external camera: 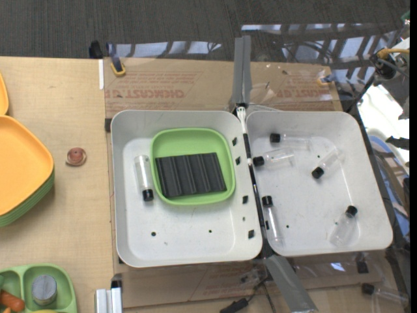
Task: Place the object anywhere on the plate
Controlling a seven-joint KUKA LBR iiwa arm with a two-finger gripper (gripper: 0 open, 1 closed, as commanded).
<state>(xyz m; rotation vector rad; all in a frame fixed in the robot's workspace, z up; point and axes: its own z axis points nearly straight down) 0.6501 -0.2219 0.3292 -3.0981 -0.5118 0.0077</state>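
At the far left edge of the counter (71, 227) sits a stack of orange dishes (23, 168), with a small reddish knob (76, 155) just to their right and a green compartment tray (32, 291) at the near left corner. Next comes the left bin (182, 237). A clear vial (143, 178) with a black cap lies in it lengthwise, just beside the left rim of the green plate (192, 136) and not on it. The plate sits in the far half of that bin and carries a dark ribbed pad (191, 175) across most of its floor, so only the rim band and narrow margins are bare. Further right, the right bin (306, 201) holds a scatter of similar capped vials. One lies near the divider (277, 156), one beyond it (287, 137) and one towards the middle (324, 163). Another lies along the near left wall (269, 217), and the last is at the near right (343, 223). I cannot tell whether the jaws are apart or together. No vial rests on the plate, so I judge the task to be at its start, with the reach and the pick still to do. Which vial is meant is unclear, though the one beside the plate is the closest. The next move calls for a descent over one vial with the jaws set across its narrow body. A round, smooth tube may roll or slip, so the closing should be centred. Then comes a lift clear of the bin wall and a release low over the plate, where the ribbed pad may steady the tube.
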